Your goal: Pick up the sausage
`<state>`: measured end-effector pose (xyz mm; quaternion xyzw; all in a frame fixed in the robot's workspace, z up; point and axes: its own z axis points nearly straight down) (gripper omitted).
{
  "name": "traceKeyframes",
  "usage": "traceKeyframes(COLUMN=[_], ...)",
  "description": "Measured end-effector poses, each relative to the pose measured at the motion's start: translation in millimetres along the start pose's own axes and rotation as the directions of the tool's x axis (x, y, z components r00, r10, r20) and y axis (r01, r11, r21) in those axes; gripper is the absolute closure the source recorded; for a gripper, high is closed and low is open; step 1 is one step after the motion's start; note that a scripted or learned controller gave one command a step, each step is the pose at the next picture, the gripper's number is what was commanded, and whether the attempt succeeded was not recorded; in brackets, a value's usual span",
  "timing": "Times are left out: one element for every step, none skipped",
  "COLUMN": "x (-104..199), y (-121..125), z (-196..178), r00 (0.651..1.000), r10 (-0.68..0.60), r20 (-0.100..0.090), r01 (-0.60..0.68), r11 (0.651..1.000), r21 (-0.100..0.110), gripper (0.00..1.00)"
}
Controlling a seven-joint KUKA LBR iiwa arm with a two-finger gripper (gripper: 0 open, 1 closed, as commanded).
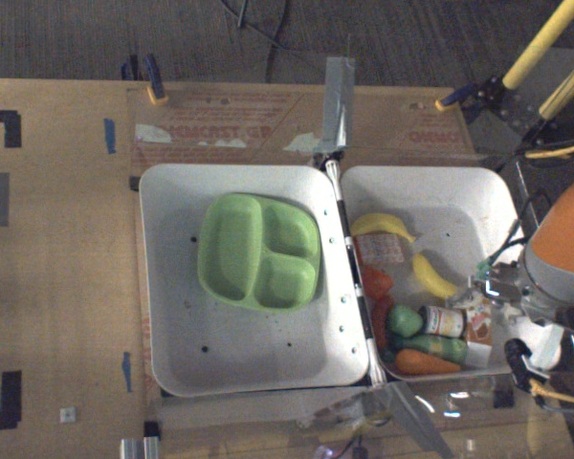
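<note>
In the right bin (459,194), a reddish-brown elongated piece, seemingly the sausage (377,299), lies along the left wall, partly tucked under other toys. The arm, with its orange band (566,229), comes in over the bin's right rim. The gripper (500,293) hangs over the bin's lower right part, above a small carton (478,325), well to the right of the sausage. Nothing shows in its grasp.
Two yellow bananas (383,225) (430,277), a pink packet (382,250), a green apple (405,319), a can (443,321), a cucumber (438,345) and a carrot (425,362) crowd the right bin. A green divided plate (260,251) lies in the left bin (172,333).
</note>
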<state>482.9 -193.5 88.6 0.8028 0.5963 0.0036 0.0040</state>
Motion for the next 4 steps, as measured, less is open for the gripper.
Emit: traceKeyframes(x=[34, 62, 62, 72], y=[-11, -18, -20, -20], z=[0, -1, 0, 0], r00=[0.96, 0.794, 0.848, 0.594], r10=[0.28, 0.608, 0.529, 0.805], r20=[0.003, 0.001, 0.004, 0.001], r01=[-0.28, -0.608, -0.529, -0.805], r11=[0.96, 0.794, 0.848, 0.594], r21=[-0.001, -0.009, -0.001, -0.007], gripper=[0.0, 0.0, 0.0, 0.0])
